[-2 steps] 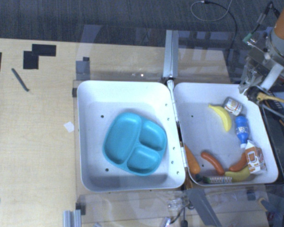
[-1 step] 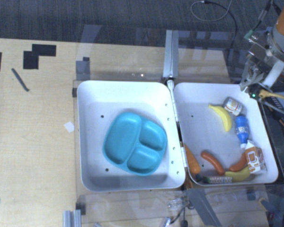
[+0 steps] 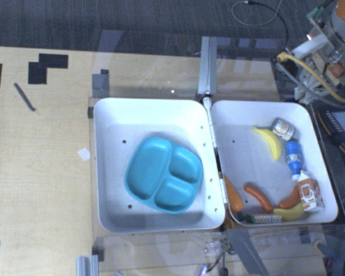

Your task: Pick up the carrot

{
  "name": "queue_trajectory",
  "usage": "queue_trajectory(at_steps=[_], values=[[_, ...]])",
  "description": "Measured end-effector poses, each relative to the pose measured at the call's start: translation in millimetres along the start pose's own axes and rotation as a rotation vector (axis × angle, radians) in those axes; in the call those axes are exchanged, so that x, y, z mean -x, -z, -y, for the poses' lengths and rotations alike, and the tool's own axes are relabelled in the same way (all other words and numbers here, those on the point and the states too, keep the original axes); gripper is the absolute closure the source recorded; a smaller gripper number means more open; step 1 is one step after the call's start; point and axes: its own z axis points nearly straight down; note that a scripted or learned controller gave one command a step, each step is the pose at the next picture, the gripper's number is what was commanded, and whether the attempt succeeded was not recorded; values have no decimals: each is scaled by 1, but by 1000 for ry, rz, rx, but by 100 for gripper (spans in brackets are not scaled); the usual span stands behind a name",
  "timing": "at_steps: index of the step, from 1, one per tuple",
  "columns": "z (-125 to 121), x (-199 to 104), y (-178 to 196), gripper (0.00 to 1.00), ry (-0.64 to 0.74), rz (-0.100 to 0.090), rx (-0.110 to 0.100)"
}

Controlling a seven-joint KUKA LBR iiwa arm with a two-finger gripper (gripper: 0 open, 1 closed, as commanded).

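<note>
The carrot [image 3: 234,195] lies in the right bin [image 3: 319,154], at its lower left wall. The arm [image 3: 328,45] waits at upper right; its pincer state I cannot tell. Approach close along the wall.

A blue divided plate [image 3: 164,174] lies in the left bin [image 3: 106,154]; a banana [image 3: 268,142] lies in the right bin [image 3: 241,119].

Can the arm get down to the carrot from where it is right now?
Probably yes, though awkwardly. The carrot lies uncovered against the right bin's left wall, with a sausage close beside it, so the fingers have little room. The arm sits up at the far right corner.
</note>
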Motion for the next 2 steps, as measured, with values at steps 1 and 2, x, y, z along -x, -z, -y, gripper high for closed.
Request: queue_trajectory(at_steps=[1,2], values=[[30,17,21,100,243,-1,0],[49,-27,-120,100,579,0,-1]])
